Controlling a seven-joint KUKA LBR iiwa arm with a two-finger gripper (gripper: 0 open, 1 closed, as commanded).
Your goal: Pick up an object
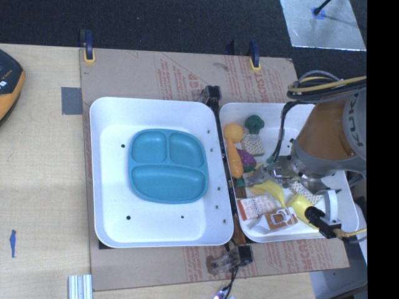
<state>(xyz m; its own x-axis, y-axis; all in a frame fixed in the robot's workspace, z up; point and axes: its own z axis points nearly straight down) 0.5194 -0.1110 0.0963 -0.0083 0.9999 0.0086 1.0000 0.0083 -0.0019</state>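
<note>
The right white bin (pixel 283 110) holds several small things. At its left side lie an orange and yellow piece (pixel 233 143), a green broccoli-like toy (pixel 254 123), a white meshed item (pixel 252 144) and a purple piece (pixel 247 160). Nearer the front are a yellow banana (pixel 272 190), a red and white packet (pixel 255 206) and a small brown box (pixel 282 218). My gripper (pixel 278 169) hangs low over the middle of this bin, just above the banana and right of the purple piece. The wrist hides what lies beneath it.
The left white bin (pixel 106 167) bears a blue divided plate (pixel 168 165). A black clamp (pixel 212 94) sits at the top of the rims between the bins. A yellow and black device (pixel 7 83) lies at the bench's far left.
</note>
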